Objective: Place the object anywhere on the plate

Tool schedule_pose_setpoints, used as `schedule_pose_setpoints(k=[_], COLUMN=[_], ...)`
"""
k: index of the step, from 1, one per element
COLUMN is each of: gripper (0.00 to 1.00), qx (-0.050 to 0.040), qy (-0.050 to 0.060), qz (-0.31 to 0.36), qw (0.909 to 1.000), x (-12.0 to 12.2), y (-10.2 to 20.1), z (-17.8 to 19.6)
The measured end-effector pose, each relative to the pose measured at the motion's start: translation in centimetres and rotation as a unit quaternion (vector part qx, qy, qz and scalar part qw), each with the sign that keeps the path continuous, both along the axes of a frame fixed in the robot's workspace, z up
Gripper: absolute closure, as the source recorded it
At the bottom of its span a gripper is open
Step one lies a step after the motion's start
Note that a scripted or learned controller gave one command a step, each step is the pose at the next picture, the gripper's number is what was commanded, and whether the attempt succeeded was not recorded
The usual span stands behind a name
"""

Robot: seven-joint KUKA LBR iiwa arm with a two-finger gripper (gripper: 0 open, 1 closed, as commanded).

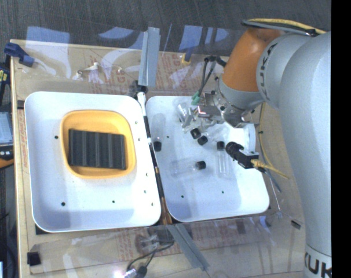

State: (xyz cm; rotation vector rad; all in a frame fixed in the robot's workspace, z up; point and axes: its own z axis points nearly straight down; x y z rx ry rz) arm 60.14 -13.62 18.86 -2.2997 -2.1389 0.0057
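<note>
Near edge of the tabletop [77,253]: bare wood-coloured board with a loose cable and connector [142,265] lying just past the bins' near rims.

Left bin [48,207]: shallow, white, a few small dark holes in its floor. A yellow plate [94,120] with rounded corners sits in its far-middle part, flat on the floor. On the plate lies a dark ribbed rectangular piece [97,149], covering most of the plate's centre, with yellow rim visible all round it.

Right bin [222,204]: touching the left bin along a shared rim. Near half of its floor is bare. Toward the middle lies a clear tube with a black cap [188,167], on its side. Just right of it, a second clear tube [223,165]. A small black piece [157,146] sits close to the left wall. Further back, several small black caps [200,136] lie scattered, close to one another.

Tool [194,116]: low over the far part of the right bin, above the scattered caps, amid clear and metallic parts. Whether its fingers are apart or closed cannot be told, nor whether anything is in them. A black block [239,154] juts from the wrist toward the right wall.

Arm [291,114]: grey, with orange band [248,54], entering from the right over the bin's far right corner.

Far side: a metal rail [148,57] stands upright behind the junction of the bins.
</note>
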Motion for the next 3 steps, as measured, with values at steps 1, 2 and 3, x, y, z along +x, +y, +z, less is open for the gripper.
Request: schedule_pose_setpoints(k=[1,2,3], gripper=[1.0,1.0,0.0], qx=[0.002,0.0012,0.0011], qy=[0.001,0.0,0.0], qz=[0.12,0.203,0.203], qw=[0.9928,0.9791,0.9792], x=[-2.2,-0.1,-0.1], y=[4.7,16.8,16.8], z=[3.8,6.5,6.5])
